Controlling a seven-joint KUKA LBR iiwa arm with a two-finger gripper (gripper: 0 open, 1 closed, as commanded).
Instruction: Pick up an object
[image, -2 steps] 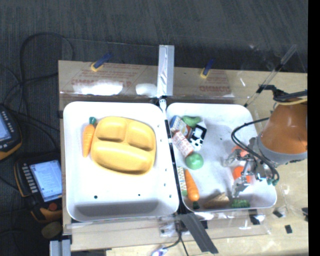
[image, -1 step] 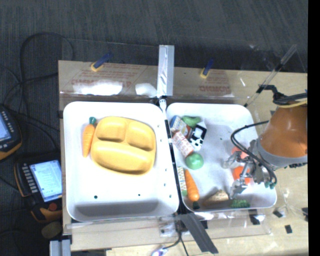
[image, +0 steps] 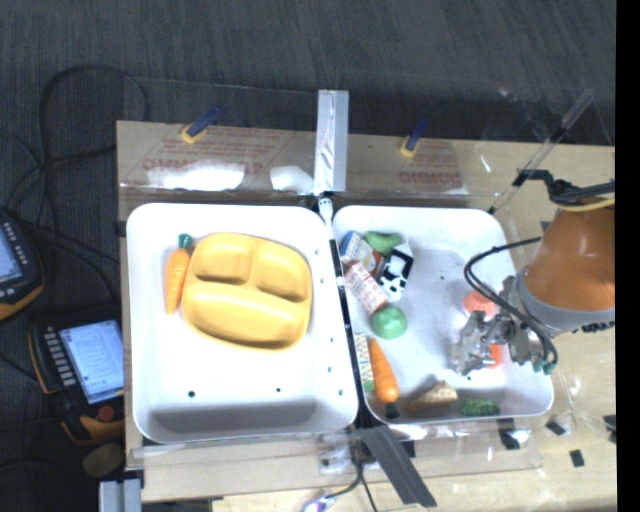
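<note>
Low over the right bin (image: 520, 240), the claw (image: 478, 350) hangs beside an orange object (image: 480, 300), its grip impossible to tell.

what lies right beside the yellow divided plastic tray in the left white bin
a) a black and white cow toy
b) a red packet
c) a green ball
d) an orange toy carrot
d: an orange toy carrot with a green top lies along the left edge of the yellow divided plastic tray in the left white bin.
</note>
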